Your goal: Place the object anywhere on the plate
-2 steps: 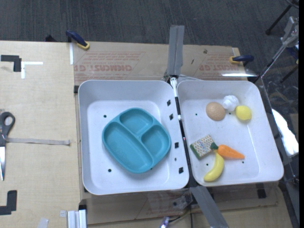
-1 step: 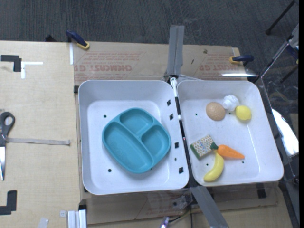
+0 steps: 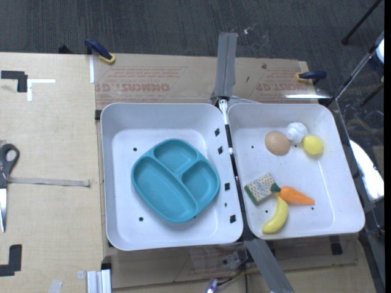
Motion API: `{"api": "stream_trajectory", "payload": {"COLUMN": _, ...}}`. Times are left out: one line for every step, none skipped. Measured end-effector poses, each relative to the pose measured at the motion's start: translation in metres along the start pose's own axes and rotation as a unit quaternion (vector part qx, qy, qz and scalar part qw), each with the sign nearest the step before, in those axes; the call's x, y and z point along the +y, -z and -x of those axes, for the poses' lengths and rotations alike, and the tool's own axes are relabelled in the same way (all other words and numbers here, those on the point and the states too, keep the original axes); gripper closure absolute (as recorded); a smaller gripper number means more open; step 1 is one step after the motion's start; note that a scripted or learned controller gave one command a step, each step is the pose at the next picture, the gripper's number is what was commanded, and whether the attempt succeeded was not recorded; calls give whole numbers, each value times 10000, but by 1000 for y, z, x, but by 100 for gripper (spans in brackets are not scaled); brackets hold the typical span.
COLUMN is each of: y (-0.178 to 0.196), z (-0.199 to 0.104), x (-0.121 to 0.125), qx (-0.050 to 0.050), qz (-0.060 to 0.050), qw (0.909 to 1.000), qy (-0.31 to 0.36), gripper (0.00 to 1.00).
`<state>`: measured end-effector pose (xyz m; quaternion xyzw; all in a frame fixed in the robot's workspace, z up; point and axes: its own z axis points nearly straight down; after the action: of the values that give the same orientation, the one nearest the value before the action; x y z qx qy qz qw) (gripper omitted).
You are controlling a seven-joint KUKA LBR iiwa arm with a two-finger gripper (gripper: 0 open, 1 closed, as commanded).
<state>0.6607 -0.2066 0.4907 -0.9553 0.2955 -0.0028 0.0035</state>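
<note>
A teal plate [image 3: 175,180] with three compartments lies in the left white bin [image 3: 116,182]. The right white bin [image 3: 342,206] holds the loose objects: a tan egg [image 3: 277,143], a small white object [image 3: 297,130], a yellow lemon [image 3: 313,145], a green-and-tan block [image 3: 261,188], an orange carrot [image 3: 295,195] and a yellow banana [image 3: 277,216]. All of them rest on the bin floor, apart from the plate.
The bins stand on cardboard fixed with blue-and-yellow clamps [image 3: 99,50] at the back. Scissors [image 3: 6,170] lie on the wooden bench at the far left. A grey bar [image 3: 226,66] runs back from between the bins.
</note>
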Motion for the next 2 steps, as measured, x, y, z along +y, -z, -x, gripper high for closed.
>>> {"api": "stream_trajectory", "payload": {"y": -1, "z": -8, "x": 12, "qx": 7, "qz": -17, "qw": 9806, "qy": 1962, "gripper": 100}}
{"api": "stream_trajectory", "payload": {"y": 7, "z": -10, "x": 9, "qx": 50, "qz": -93, "qw": 9804, "qy": 1968, "gripper": 100}}
